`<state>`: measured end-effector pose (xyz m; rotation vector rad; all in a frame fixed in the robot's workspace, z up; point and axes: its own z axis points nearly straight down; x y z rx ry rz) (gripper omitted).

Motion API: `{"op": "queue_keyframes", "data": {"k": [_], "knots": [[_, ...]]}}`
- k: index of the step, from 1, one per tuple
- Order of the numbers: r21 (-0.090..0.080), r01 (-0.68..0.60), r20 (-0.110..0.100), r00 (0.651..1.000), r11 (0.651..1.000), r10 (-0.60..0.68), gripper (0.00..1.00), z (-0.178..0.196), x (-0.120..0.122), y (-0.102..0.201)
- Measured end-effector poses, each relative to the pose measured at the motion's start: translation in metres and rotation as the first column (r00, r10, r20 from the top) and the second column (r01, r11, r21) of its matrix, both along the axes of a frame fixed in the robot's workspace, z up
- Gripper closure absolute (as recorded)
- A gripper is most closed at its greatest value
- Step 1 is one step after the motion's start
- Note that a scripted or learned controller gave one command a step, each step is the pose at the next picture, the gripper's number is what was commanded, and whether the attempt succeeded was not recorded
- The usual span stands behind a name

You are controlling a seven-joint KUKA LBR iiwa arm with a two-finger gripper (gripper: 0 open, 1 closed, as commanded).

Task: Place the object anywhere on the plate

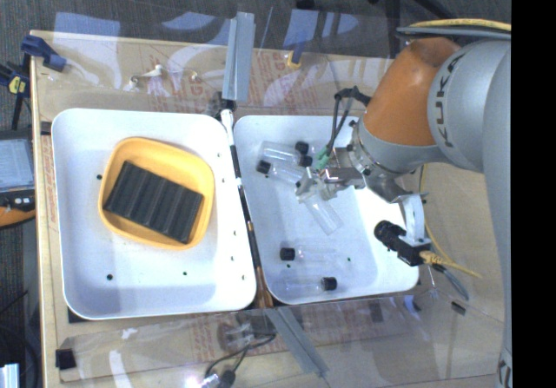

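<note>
A yellow plate [111, 171] lies in the left bin [78, 278], and a black ridged block [156, 201] rests on it. Several small clear vials with black caps are scattered in the right bin [382, 278]: one at the upper left [278, 155], one near the front [304, 253], and one by the front rim [328, 284]. My gripper [314, 184] hangs low over the middle of the right bin, right above a clear vial [326, 220]. Whether anything is held is hidden by the wrist and cabling.
The grey arm with its orange band [408, 104] reaches over the right bin's right side. A black connector [395, 241] and cables hang at that bin's right rim. A metal rail [236, 56] stands behind the gap between the bins.
</note>
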<state>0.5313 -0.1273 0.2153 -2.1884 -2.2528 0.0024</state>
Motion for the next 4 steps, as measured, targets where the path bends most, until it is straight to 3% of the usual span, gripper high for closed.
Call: {"op": "queue_keyframes", "data": {"k": [1,2,3,4], "knots": [[0.001,-0.107,-0.001,0.994,0.994,0.107,1.00,0.025,0.044,0.063],[0.001,-0.178,-0.002,0.984,0.984,0.178,1.00,-0.025,0.083,0.142],[0.002,-0.341,-0.004,0.940,0.940,0.341,1.00,-0.025,0.056,0.165],[0.000,-0.424,0.001,0.906,0.906,0.424,1.00,-0.024,0.076,0.174]]}}
